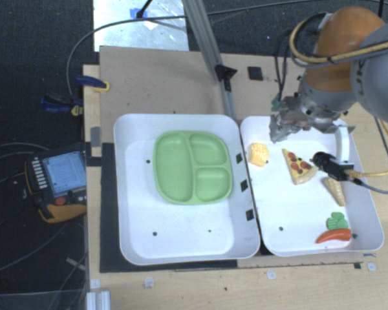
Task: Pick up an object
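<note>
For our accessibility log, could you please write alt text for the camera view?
The gripper hangs over the far left part of the right bin, which holds a yellow toy, a pizza slice, a tan wedge and a carrot. The left bin holds a green divided plate.

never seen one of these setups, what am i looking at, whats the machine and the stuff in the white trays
One camera, fixed above a bench, looks down at a slant. The grey and orange machine on the right is a robot arm; its gripper, the pincer at its end, hangs over the far part of the right bin. The left bin beside it holds a green divided plate. The right bin holds toy food: a small yellow piece, a pizza slice, a beige wedge and a carrot. All four lie in the bin, so nothing looks picked up yet.
</note>
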Available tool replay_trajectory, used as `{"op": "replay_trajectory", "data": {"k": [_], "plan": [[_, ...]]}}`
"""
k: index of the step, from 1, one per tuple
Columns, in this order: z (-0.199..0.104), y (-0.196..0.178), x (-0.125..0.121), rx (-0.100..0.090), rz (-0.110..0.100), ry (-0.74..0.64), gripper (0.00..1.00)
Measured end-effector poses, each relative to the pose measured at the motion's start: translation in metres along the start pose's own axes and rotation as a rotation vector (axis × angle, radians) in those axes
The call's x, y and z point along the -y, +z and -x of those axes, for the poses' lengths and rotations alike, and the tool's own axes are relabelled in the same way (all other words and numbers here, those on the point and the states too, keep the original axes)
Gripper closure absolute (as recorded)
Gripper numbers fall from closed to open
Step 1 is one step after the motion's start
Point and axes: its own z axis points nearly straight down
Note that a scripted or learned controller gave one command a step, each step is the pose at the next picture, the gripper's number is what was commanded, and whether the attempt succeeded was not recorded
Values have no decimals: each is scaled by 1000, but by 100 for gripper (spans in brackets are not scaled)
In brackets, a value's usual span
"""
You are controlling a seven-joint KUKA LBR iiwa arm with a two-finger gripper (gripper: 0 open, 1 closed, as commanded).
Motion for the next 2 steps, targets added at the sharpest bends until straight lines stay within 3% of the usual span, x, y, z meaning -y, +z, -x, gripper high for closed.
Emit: {"op": "replay_trajectory", "data": {"k": [2], "plan": [[-117,0,-2,-2,1,-3,100]]}}
